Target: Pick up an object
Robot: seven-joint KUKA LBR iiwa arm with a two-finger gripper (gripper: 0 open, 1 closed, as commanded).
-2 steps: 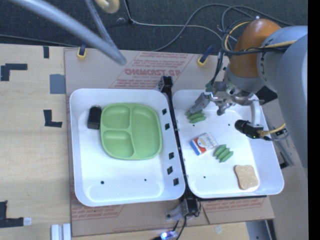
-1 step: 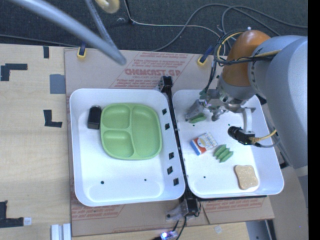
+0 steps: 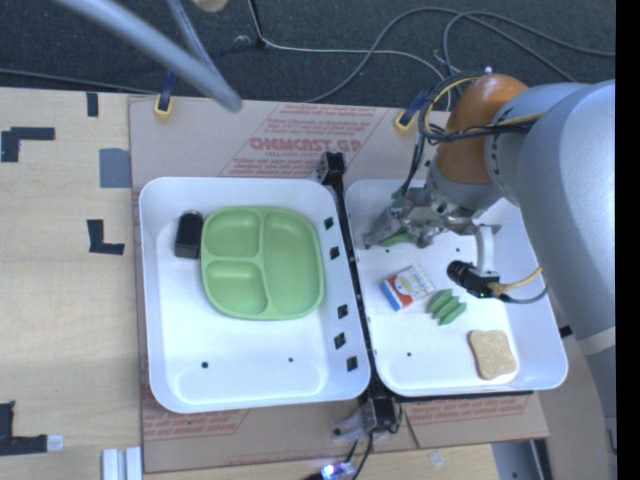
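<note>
My gripper [image 3: 398, 230] is low in the back left part of the right bin [image 3: 530, 368], close to the divider between the bins. A bit of something green [image 3: 403, 237] shows right under it; whether it is held is unclear. In front of the gripper lie a small red, white and blue box [image 3: 406, 288], a green pea pod [image 3: 447, 308] and a tan slice of bread [image 3: 492, 354]. The left bin [image 3: 240, 383] holds a green divided plate [image 3: 263, 263] and a small black block [image 3: 188, 235] at the plate's left.
The grey arm with its orange band [image 3: 480, 118] covers the right bin's back right corner. A black plug on a yellow cable [image 3: 472, 277] hangs over that bin. Black clips [image 3: 340, 313] run along the divider. Cables lie behind the bench.
</note>
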